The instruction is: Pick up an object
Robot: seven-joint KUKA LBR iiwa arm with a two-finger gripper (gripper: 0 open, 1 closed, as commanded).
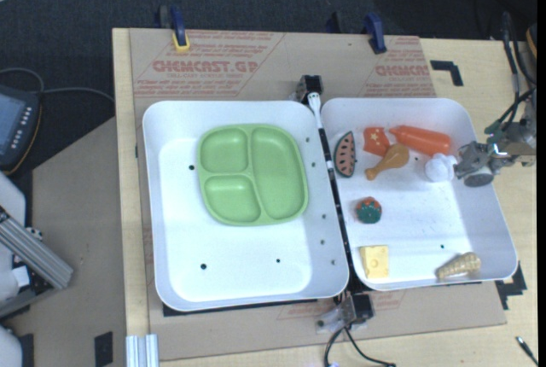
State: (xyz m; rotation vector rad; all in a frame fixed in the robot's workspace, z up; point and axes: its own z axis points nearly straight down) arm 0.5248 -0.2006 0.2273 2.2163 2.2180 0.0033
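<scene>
Jaws: you will find the gripper [478, 165] at the right rim of the right bin [478, 229], low over the bin's upper right part. How wide the jaws stand I cannot tell — the metal blurs together at this angle, and nothing can be seen caught in them.

Nearest thing: the small white piece [438, 170] lies just beside the gripper on its left, seemingly touching or all but touching. I would judge it the likeliest target.

Direction: from the jaws the white piece lies toward the bin's middle — leftward in the camera view. You would need a short shift that way, then a descent.

Long axis: the white piece looks roundish, so no axis matters much. The orange carrot [421, 136] lies just above it, its length running left to right, slightly downward at the right end. The drumstick [388, 160] lies slantwise, its thick end up and right, near the white piece's left.

Crowding: carrot, drumstick and white piece sit close together; closing on one may nudge another.

Others in the right bin: red piece [375, 140], watermelon slice [344, 154] by the left wall, strawberry-like piece [368, 210] in the middle, yellow cheese block [374, 260] and cone [458, 267] along the near edge — all well apart from the jaws.

Left bin [171, 212]: it holds a green divided plate [253, 174], far from the arm.

Progress: by my judgement nothing is lifted yet.
</scene>
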